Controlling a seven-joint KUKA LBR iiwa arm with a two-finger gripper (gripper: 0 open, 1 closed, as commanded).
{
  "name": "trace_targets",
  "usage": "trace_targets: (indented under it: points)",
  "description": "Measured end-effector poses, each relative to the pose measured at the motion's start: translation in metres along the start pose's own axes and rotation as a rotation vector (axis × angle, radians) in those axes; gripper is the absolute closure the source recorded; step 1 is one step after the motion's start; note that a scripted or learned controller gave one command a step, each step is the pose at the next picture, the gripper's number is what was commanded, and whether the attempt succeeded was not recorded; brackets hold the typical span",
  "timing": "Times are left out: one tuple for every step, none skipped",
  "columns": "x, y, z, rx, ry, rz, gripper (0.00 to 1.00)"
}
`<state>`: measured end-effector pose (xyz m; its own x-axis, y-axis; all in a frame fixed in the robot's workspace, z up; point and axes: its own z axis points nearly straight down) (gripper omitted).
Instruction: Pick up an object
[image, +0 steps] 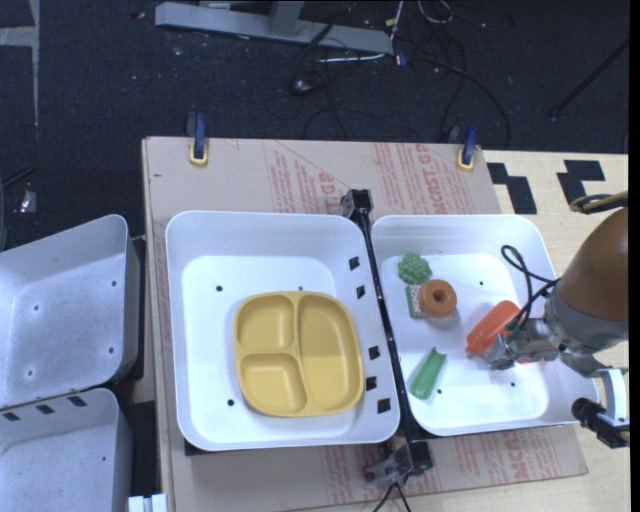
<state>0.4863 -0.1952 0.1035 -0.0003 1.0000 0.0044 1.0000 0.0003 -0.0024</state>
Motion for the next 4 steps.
trace_targets:
  points:
    - [0.008, 0.006, -0.059, -0.008, -0.006, -0.003, 1.00]
    - [0.008, 0.007, -0.112, -0.009, -0.007, -0.003, 1.00]
    - [0.061, 0.003, -0.103, -0.001, -0.002, -0.007, 1.00]
    - [0.107, -0.003, -0.102, -0.001, -0.002, -0.007, 1.00]
